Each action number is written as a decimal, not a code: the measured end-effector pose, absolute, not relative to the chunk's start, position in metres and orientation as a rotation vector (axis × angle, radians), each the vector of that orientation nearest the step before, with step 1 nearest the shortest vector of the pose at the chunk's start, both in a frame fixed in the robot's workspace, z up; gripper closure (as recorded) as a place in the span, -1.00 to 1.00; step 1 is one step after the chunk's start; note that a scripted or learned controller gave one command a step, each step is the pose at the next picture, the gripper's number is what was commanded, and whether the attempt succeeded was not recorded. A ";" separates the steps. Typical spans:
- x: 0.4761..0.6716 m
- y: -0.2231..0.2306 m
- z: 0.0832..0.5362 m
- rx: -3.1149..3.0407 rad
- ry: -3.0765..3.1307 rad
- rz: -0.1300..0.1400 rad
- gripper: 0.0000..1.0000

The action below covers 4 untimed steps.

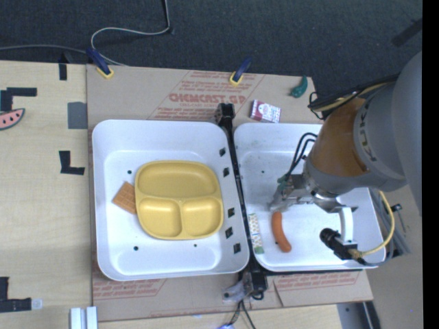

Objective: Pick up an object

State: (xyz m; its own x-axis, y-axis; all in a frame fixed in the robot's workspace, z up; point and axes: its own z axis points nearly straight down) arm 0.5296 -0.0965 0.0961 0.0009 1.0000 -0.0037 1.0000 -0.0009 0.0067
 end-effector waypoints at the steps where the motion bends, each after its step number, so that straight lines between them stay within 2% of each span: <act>1: 0.529 -0.096 0.096 2.218 2.216 0.003 -1.00; 2: 0.500 -0.096 0.087 2.215 2.218 0.007 -1.00; 3: 0.500 -0.098 0.096 2.216 2.215 0.005 1.00; 4: 0.524 -0.042 0.225 2.219 2.223 0.001 1.00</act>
